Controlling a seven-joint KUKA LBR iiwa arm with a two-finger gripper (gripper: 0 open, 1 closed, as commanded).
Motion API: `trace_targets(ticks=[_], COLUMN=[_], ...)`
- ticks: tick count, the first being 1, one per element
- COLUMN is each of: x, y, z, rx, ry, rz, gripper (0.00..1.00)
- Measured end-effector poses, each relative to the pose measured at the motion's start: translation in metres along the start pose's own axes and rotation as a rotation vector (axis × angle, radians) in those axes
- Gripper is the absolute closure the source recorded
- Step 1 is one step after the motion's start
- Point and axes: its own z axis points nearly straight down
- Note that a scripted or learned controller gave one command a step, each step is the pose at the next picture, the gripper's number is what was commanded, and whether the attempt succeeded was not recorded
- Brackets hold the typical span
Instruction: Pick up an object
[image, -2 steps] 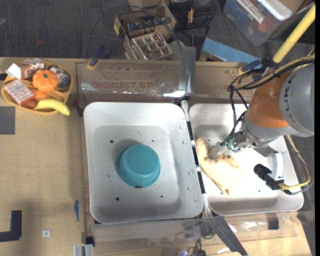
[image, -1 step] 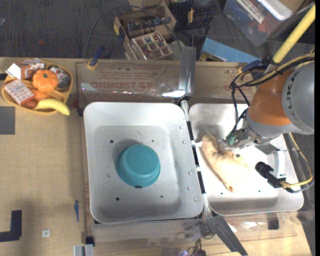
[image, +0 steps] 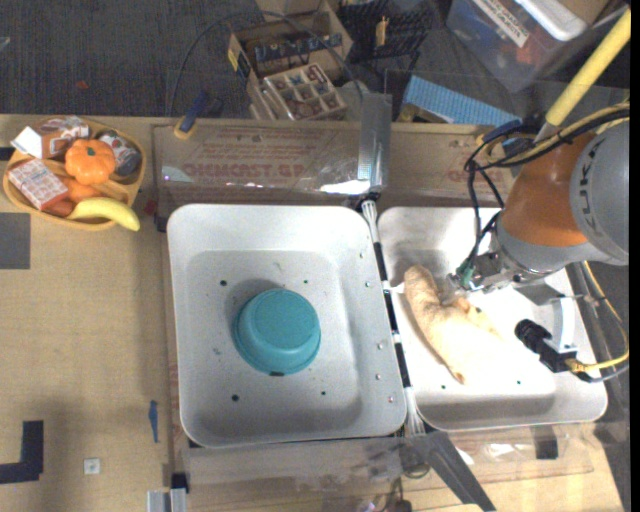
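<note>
Claw is reaching down into the right bin, its tip sitting at the upper edge of a pale, limp cloth-like thing lying slantwise on the bin floor; whether it is clamping that thing or only touching it, I cannot tell, since the wrist is hiding the tip. Judging by the low, tilted pose, the arm is working at a grasp on this thing, the nearest pickable item on its side. In the left bin, well apart, a teal bowl is sitting upside down near the middle, out of the arm's present reach. Both bins are resting side by side on a tan bench. Farther back, a clear sheet is lying along the bench's rear edge, and at the far left a dish of toy fruit is standing. Beyond, boxes and cables are crowding a dark floor.
</note>
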Motion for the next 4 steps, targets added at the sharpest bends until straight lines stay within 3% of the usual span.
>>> trace_targets(ticks=[1,2,3,4], x=[0.0,0.004,-0.008,0.003], y=[0.0,-0.003,0.009,0.003], z=[0.0,0.02,0.002,0.021], rx=[0.0,0.009,0.018,0.011], ry=[0.0,0.003,0.004,0.003], rz=[0.0,0.03,0.111,0.061], gripper=[0.0,0.0,0.0,0.0])
